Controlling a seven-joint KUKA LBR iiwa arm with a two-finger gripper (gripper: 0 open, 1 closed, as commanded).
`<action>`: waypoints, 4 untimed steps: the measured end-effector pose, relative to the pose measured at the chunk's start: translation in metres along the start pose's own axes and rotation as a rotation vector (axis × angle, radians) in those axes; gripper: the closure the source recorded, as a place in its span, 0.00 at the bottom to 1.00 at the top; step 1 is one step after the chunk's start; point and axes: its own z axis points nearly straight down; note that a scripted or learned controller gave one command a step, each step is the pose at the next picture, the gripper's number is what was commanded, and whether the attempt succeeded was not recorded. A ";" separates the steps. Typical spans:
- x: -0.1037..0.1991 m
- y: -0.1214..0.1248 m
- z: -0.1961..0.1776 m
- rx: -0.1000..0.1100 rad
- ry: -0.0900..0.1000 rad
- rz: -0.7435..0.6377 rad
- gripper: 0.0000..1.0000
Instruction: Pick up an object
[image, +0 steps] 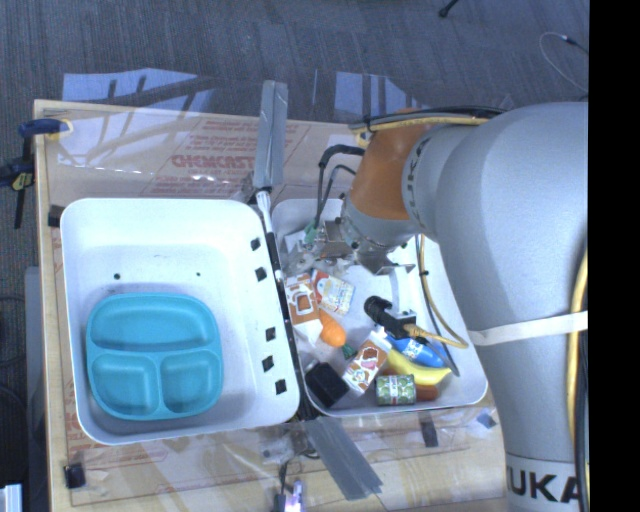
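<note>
our hand (322, 243) is low in the right bin (470, 385); we cannot tell its state. the toys, like the banana (425, 375), lie packed together, so we might bump them or grab nothing.

Even, bright overhead light, glare streaks on the clear sheet (150, 150) behind the bins, soft shadow inside the left bin (160, 235), mild softness overall, fine detail of small items blurred

A blue clamp (42, 128) grips the bench's (150, 150) far left corner; a teal divided tray (152, 355) lies in the left bin (150, 225).
</note>
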 end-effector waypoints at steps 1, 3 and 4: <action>0.004 0.001 -0.010 0.001 0.006 -0.007 1.00; 0.070 0.030 -0.095 -0.001 0.012 -0.004 0.00; 0.039 -0.007 -0.034 -0.034 0.017 -0.222 0.00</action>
